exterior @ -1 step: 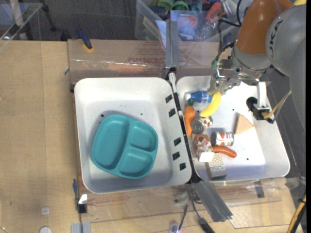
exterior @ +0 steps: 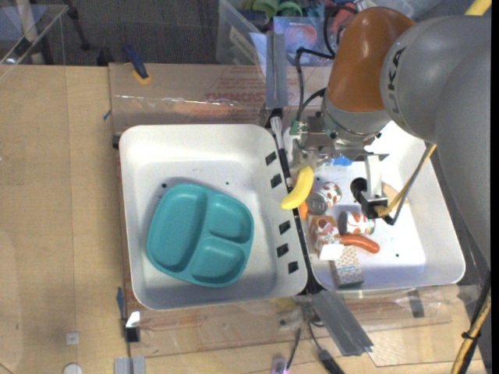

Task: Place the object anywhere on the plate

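Observation:
A teal divided plate lies in the left white bin, toward its front left. My gripper hangs over the left edge of the right bin, next to the divider between the two bins. A yellow banana hangs down from it, its top end pinched between the fingers and its lower tip over the divider. The plate lies to the left of the banana and nearer the front, with nothing on it.
Below the gripper the right bin holds several small things: a silver round piece, orange-and-white items, a red-orange sausage shape and a patterned block. A clear tub of toys stands behind the bins.

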